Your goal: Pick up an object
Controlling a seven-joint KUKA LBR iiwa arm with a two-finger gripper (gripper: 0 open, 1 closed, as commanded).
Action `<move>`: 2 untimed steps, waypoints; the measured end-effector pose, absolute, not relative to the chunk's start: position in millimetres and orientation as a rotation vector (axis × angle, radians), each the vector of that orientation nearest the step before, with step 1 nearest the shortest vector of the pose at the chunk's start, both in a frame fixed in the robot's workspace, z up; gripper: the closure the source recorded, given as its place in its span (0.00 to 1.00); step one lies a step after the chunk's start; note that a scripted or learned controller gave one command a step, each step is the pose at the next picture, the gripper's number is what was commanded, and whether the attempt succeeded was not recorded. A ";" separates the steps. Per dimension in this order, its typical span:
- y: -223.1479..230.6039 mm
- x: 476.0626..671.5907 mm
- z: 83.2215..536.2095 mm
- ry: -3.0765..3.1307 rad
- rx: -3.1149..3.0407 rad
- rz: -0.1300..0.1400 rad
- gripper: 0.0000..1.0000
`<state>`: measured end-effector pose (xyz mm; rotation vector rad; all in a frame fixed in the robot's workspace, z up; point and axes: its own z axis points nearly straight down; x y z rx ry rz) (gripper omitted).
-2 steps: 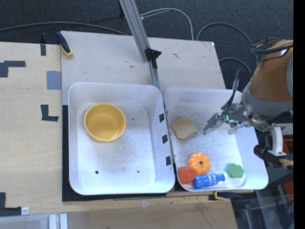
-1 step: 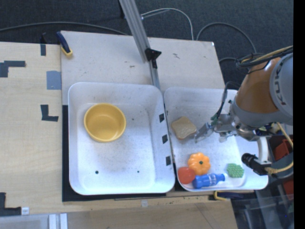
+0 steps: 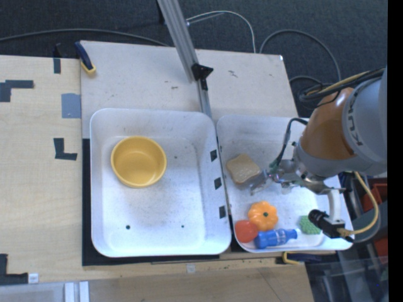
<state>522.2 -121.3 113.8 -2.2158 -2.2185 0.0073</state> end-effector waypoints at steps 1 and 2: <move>-121.2 522.5 89.8 -2.222 -2.220 0.002 0.00; -120.4 522.6 100.1 -2.223 -2.218 0.000 1.00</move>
